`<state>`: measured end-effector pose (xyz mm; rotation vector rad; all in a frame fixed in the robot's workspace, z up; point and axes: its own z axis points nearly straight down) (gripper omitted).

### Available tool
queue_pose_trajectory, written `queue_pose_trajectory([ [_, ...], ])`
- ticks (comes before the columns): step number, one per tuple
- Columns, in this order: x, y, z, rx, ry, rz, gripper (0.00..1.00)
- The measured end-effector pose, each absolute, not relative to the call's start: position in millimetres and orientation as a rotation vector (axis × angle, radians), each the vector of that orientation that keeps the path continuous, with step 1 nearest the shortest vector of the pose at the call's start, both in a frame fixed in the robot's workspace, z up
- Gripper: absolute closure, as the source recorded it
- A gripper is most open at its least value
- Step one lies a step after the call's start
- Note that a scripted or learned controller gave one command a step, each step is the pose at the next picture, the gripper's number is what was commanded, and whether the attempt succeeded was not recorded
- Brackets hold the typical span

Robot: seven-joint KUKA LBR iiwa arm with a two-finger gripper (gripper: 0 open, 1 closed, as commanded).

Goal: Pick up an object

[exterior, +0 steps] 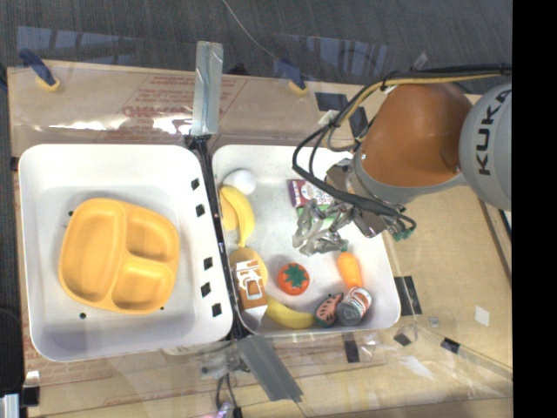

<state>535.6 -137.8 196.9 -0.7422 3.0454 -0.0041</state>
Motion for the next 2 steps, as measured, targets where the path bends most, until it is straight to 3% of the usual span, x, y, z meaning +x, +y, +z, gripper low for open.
queue_pose_trajectory([
  [1, 561.1, -200.6, 172.8, -1.172, 2.913, 0.000, 1.00],
  [2, 561.3, -200.3, 172.9, -1.172, 2.913, 0.001, 0.00],
])
